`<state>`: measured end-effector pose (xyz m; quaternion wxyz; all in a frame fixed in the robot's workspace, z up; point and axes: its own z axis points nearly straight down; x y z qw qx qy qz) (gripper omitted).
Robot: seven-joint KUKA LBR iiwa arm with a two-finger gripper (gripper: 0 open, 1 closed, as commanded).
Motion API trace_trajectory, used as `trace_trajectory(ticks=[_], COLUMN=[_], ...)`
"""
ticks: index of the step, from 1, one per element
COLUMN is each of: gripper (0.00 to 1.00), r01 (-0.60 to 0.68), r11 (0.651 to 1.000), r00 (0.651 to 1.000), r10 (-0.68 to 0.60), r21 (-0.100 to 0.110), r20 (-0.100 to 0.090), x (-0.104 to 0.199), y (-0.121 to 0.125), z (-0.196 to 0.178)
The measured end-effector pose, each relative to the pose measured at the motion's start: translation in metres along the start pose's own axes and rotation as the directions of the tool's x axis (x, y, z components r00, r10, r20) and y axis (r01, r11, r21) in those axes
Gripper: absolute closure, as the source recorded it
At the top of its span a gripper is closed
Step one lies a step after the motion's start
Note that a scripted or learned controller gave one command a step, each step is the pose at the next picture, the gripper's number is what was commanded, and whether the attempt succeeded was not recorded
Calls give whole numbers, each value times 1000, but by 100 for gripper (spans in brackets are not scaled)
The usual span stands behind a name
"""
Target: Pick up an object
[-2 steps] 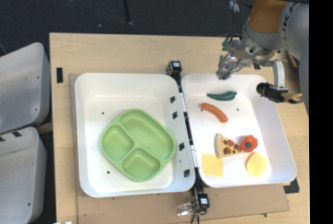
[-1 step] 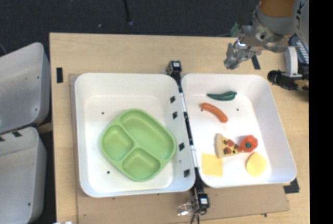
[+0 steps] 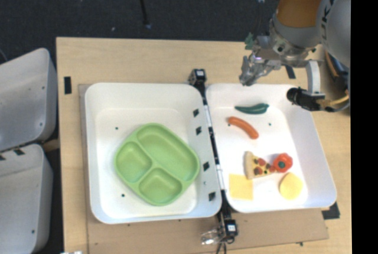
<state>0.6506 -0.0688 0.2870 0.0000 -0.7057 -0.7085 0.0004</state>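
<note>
Wooden bench top carries two white bins side by side. Over the right bin's (image 3: 307, 146) far edge hangs the gripper (image 3: 249, 74), carrying nothing; whether it is wide or narrow I cannot tell. Nearest lies a green pepper (image 3: 252, 108), then a sausage (image 3: 243, 127), both probably light, stiff, slippery plastic, best pinched across the middle. Left, a green plate (image 3: 156, 163).
</note>
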Motion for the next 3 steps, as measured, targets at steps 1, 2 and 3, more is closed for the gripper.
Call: trace_trajectory(ticks=[1, 2, 3], gripper=[100, 100, 100], r01=[1, 1, 1], r11=[1000, 1000, 1000], r00=[1000, 1000, 1000], r10=[-1, -1, -1], r21=[2, 1, 1], r20=[0, 0, -1], x=[45, 93, 127], y=[-31, -47, -74], z=[20, 29, 30])
